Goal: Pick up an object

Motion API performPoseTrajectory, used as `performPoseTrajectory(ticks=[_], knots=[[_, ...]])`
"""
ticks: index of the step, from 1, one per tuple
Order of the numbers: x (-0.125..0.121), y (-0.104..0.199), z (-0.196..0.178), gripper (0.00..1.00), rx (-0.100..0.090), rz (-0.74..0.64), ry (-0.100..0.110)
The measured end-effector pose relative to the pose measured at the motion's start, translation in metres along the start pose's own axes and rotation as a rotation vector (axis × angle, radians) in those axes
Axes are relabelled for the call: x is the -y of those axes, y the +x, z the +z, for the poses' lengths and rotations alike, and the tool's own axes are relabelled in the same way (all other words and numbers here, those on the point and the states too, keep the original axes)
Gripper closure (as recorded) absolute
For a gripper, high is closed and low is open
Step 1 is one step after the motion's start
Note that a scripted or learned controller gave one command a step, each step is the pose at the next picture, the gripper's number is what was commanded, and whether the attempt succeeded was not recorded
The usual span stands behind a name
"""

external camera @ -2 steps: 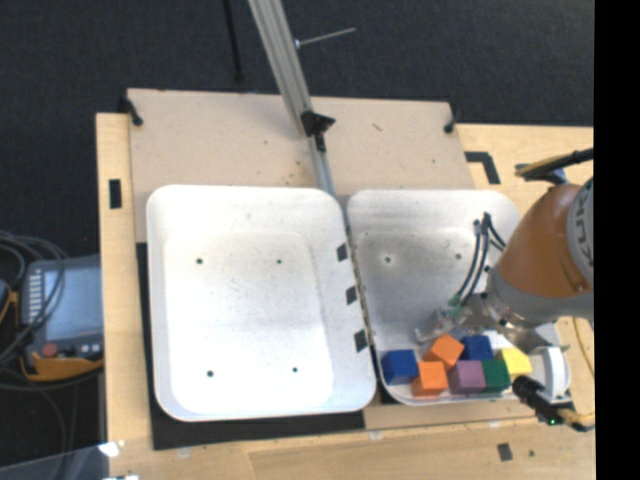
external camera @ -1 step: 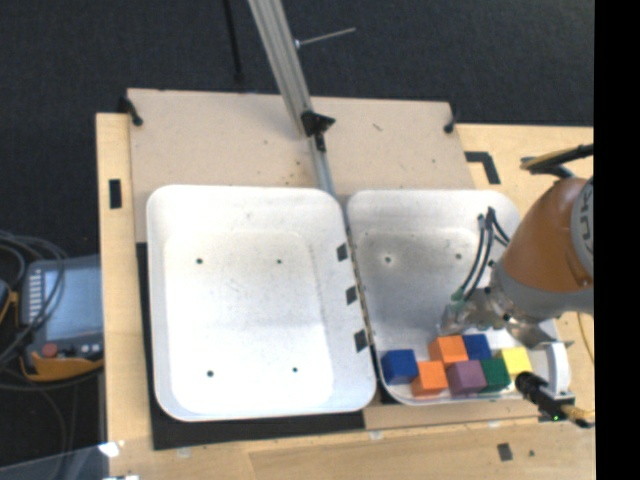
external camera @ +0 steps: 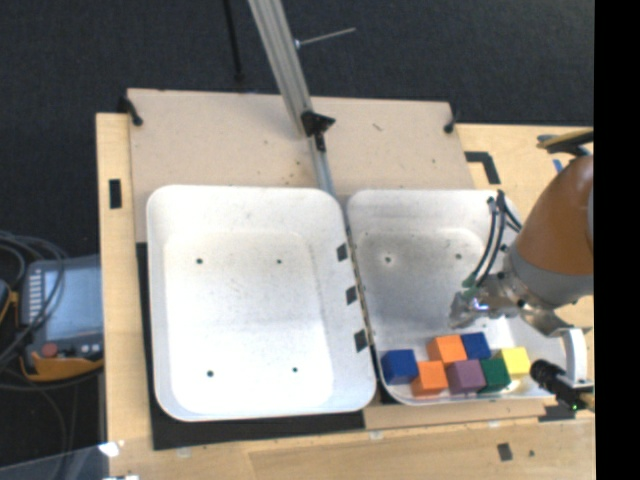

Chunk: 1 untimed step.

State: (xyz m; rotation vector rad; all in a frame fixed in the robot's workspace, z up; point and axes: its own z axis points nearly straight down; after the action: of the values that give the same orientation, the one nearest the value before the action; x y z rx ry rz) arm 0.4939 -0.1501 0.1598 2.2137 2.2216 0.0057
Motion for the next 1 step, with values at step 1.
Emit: performPoseTrajectory(ticks=[1], knots=[[-0.0025,-0.001,-0.0485,1.0,0.001,-0.001,-0.001]])
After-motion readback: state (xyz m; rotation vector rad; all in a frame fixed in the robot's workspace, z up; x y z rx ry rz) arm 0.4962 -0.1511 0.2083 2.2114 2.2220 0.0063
